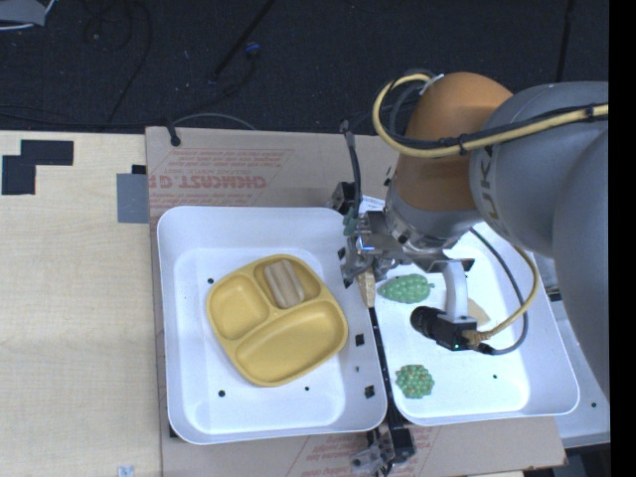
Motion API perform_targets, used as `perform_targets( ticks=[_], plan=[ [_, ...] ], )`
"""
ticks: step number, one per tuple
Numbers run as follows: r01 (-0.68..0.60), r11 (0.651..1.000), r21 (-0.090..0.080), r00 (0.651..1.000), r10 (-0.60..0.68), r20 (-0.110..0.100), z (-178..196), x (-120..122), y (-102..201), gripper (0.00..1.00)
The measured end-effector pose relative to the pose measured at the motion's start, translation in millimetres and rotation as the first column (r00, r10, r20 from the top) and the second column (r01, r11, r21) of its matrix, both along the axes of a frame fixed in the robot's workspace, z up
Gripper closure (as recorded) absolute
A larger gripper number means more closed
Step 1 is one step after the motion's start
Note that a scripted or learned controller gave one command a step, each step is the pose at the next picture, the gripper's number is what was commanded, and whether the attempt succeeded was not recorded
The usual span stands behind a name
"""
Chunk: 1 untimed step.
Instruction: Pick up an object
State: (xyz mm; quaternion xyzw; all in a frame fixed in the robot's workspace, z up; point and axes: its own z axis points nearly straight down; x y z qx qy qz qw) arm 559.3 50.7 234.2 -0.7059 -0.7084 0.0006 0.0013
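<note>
Where the grey robot arm with an orange band [452,137] reaches in from the right, its end effector [360,254] hangs over the seam between two shallow white plastic bins, at the left wall of the right bin [537,391]. Whether the end effector is released or clenched cannot be told.

Just to the right of it, on the right bin's floor, lies a green bumpy cluster shaped like a small bunch of grapes [405,288]. A second, rounder green bumpy cluster [414,380] lies nearer the front wall of the same bin, apart from the first.

The left bin [184,386] holds a yellow plastic plate with three compartments [288,351], lying flat and turned at an angle. A tan ribbed oblong piece [286,282] rests in the plate's upper right compartment.

Both bins sit on a sheet of brown cardboard [238,172] printed in red. The lettering is upside down in this view and seems to read "CHEMCAST GP". More red print at the cardboard's front edge is too small to read. The cardboard lies on a pale wooden worktop [70,316].
</note>
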Motion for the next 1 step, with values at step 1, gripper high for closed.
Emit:
perform_targets(
  ticks=[1],
  plan=[
    [-0.002,1.000,0.000,1.000,0.002,0.001,6.7,18.9,50.2,1.00]
  ],
)
